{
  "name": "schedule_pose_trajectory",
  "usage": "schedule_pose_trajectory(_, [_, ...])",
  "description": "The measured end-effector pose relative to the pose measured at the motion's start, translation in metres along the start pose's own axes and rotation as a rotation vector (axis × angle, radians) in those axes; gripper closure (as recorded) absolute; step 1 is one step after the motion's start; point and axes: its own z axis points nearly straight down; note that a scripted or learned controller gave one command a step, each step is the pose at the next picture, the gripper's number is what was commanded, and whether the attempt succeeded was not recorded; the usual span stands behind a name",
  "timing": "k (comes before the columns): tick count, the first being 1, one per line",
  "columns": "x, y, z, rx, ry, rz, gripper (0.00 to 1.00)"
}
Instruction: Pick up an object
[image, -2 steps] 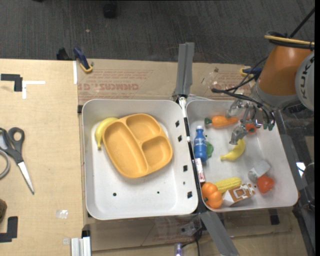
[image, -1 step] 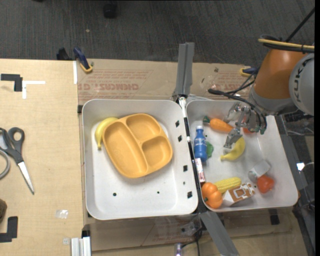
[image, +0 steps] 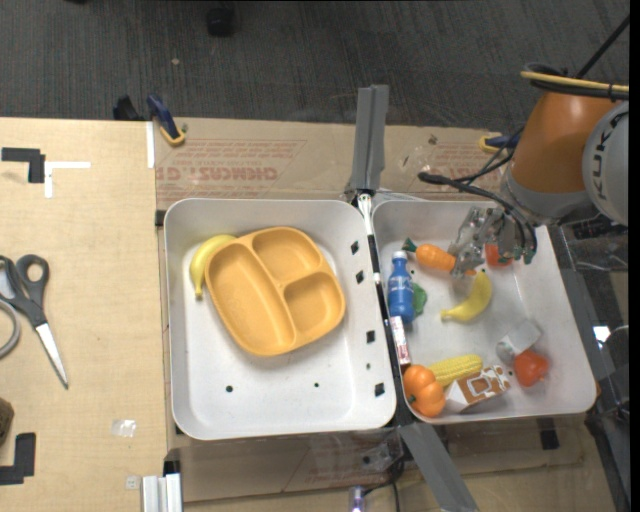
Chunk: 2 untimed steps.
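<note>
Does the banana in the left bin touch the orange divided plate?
Touching. The camera view shows the banana curved against the orange divided plate's left rim, with no white bin floor between them.

The 2 white bins look like smooth plastic. The yellow divided plate seems matt plastic; the bench at left shows pale wood grain.

Pale wood-grain table under even overhead light, with a printed cardboard sheet laid across its far side, scissors lying at the left edge, black tape marks near the corner, and dark grey carpet floor beyond.
</note>
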Motion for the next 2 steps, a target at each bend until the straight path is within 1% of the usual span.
schedule_pose_trajectory(1, [0.027, 0.067, -0.087, -0.002, 0.01, 0.025, 1.0])
schedule_pose_trajectory(2, [0.034, 0.15, -0.086, 0.0, 0.012, 0.115, 1.0])
